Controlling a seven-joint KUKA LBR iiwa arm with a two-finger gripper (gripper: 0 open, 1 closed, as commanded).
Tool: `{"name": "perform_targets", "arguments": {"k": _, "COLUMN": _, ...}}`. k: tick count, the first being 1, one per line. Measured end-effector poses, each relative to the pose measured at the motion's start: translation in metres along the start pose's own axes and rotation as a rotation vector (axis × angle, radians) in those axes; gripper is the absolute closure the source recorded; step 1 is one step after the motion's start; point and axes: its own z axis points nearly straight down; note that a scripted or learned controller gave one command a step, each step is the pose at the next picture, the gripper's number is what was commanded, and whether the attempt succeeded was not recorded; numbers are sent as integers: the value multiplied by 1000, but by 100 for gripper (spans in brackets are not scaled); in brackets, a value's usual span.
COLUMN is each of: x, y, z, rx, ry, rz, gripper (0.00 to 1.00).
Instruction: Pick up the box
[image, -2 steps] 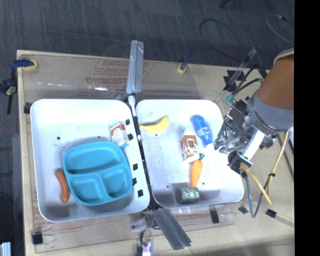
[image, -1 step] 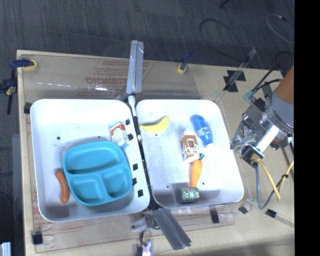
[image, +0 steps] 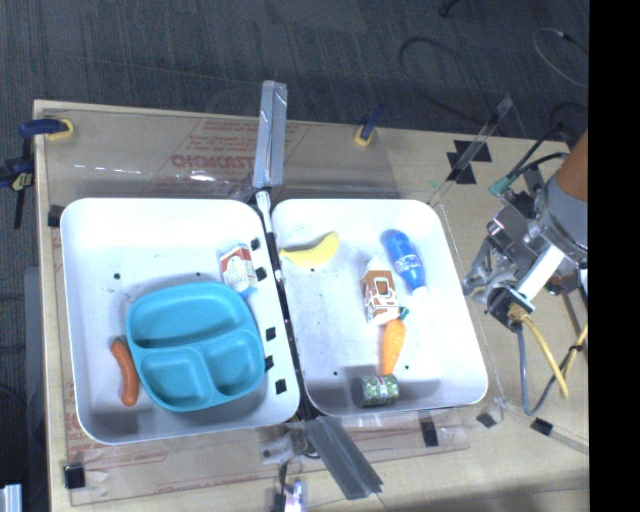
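A small brown-and-white box (image: 379, 296) lies in the right bin (image: 330, 345), between the blue bottle (image: 403, 260) and the carrot (image: 392, 346). A second small carton, red and white (image: 236, 268), leans at the right wall of the left bin (image: 90, 250), just above the blue tray. My gripper (image: 492, 280) hangs outside the right bin, past its right rim, about a hand's width to the right of the brown box and apart from everything in the bins.
The right bin also holds a banana (image: 311, 248) at its far left and a small can (image: 379, 390) at the near edge. A blue divided tray (image: 195, 345) and a sausage (image: 126, 371) fill much of the left bin. Cables (image: 545, 350) trail under the wrist.
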Motion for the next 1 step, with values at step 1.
{"name": "perform_targets", "arguments": {"k": 1, "x": 1, "y": 0, "z": -9, "rx": 3, "ry": -2, "rz": -11, "gripper": 100}}
